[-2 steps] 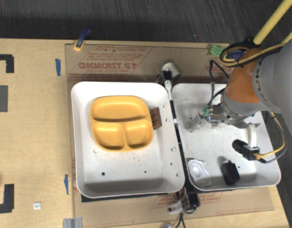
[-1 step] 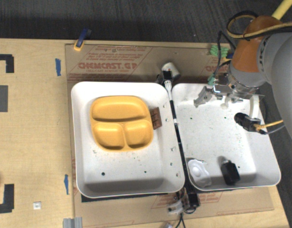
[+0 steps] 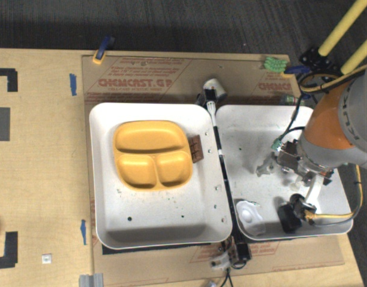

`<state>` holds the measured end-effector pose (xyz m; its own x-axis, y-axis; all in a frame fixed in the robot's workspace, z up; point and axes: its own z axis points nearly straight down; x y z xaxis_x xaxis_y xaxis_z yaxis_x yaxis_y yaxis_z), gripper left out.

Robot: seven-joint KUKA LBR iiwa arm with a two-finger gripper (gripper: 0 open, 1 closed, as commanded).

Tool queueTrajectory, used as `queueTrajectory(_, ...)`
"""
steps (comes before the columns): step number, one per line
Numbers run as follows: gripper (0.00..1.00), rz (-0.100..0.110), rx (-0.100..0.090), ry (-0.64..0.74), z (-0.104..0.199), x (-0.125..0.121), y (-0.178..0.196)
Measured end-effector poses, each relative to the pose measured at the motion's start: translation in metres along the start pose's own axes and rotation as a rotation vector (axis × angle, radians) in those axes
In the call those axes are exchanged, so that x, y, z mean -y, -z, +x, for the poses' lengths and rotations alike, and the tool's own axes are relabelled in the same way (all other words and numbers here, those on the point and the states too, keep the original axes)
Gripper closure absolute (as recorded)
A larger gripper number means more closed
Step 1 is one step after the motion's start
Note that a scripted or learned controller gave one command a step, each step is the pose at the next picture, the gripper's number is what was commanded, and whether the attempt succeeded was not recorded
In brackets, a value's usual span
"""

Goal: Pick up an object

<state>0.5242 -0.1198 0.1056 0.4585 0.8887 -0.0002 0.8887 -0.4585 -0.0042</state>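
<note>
The counter [image 3: 40, 160] is bearing a cardboard sheet [image 3: 141, 76], and two white bins [image 3: 103, 178] are sitting on it side by side.

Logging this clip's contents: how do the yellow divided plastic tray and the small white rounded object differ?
The yellow divided plastic tray lies in the left white bin; the small white rounded object sits in the right white bin, near its front edge. The tray is far larger and has three compartments; the white object is compact and undivided. Both rest apart from the gripper.

Bright, even overhead light; soft shadows; slightly grainy.
</note>
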Motion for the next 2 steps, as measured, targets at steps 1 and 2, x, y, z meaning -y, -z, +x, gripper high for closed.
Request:
queueTrajectory(1,0.00,-0.007,0.001,0.432,0.007,-0.054,-0.020)
queueTrajectory(2,0.00,-0.007,0.002,0.629,0.036,-0.087,-0.020)
